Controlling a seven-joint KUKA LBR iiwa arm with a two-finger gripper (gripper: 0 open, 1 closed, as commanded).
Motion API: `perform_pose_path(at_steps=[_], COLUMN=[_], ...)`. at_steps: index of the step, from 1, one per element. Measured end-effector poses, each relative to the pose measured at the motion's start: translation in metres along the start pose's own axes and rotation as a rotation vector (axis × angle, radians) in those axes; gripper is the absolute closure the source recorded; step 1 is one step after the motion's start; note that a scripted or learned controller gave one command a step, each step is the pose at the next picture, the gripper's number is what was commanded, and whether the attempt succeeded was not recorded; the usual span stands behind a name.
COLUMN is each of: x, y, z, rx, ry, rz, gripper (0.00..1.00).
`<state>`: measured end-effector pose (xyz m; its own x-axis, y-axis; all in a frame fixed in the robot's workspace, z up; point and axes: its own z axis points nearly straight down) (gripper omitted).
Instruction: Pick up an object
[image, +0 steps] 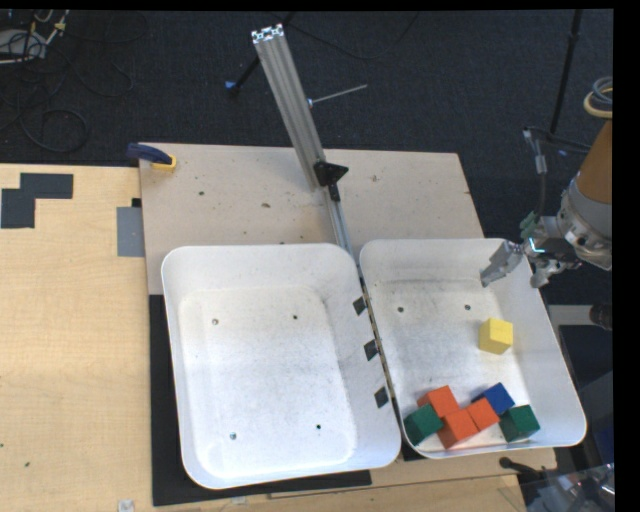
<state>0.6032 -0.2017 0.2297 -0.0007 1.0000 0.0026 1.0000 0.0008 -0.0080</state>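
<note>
Right white plastic bin (560, 395): small yellow cube (496, 336) alone mid-bin, easiest pick; orange, green and blue cubes (470, 413) crowded at near edge. Two-finger gripper (519, 262): far-right rim, jaws parted, holding nothing.

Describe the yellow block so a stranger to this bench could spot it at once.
Find the right-hand white bin of the two on the bench. Near its right wall, about halfway down, sits the yellow block, below the gripper. It is the only yellow piece and lies alone, apart from the cluster of orange, green and blue blocks packed in the bin's near corner.
</note>
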Motion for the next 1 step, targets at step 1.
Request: perform_pose_path(at_steps=[1], x=[0.0001], y=[0.0009], z=[-0.0032], rx=[-0.005], ry=[-0.002], rz=[-0.003], gripper=[0.00])
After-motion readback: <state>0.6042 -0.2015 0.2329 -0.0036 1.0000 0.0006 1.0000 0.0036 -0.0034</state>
